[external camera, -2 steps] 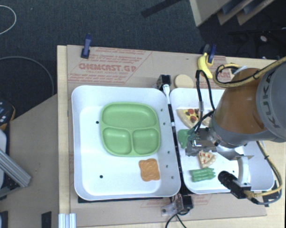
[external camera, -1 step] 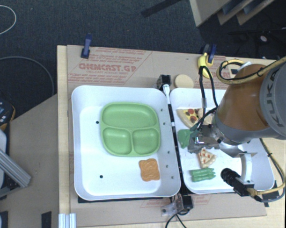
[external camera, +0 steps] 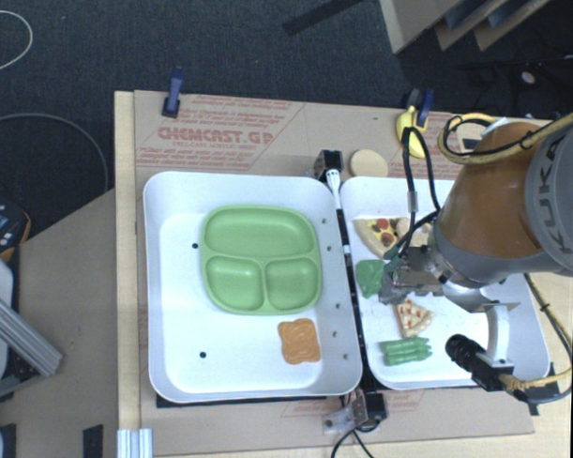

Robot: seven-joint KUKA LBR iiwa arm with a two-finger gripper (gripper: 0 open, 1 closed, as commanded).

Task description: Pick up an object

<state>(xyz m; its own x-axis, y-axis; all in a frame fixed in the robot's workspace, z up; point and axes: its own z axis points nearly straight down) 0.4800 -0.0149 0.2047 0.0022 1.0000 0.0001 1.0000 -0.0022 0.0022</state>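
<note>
The brown board [external camera: 224, 127] under the bins reads "CHEMCAST G P" in red; the arm [external camera: 550, 200] shows "KU".

A blue clamp [external camera: 173, 93] is fixed at the bench's far left edge, a yellow clamp [external camera: 409, 124] farther right. A tan disc [external camera: 369, 163] is seen between them, beyond the bins.

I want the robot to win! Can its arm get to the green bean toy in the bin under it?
Probably yes. The green bean toy lies uncovered in the right bin, with the arm just above and nothing piled on it.
</note>
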